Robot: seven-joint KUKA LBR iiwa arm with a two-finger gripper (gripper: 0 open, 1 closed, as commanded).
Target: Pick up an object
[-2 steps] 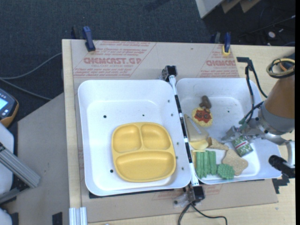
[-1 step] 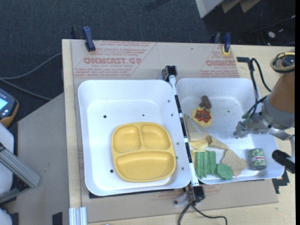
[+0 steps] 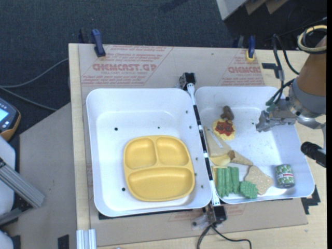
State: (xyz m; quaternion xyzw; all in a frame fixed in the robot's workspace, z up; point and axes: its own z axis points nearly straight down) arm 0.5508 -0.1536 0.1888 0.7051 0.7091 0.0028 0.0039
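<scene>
Yellow tray [image 3: 158, 168], green veg [image 3: 227, 181], white bins [image 3: 104, 108]

Printed text on the pale brown protective sheet covering the bench board [image 3: 155, 66]: red lettering reading "CHEMCAST GP", seen at upper left of the board above the left white bin.

Same red brand mark repeats at upper right, above the right white bin; partly cut off, reads roughly "CHEMCAS".

Smaller red lines run above and below each mark; too fine to read.

Small green-and-white can [image 3: 284, 175] in right bin carries a label; print too small to make out.
</scene>
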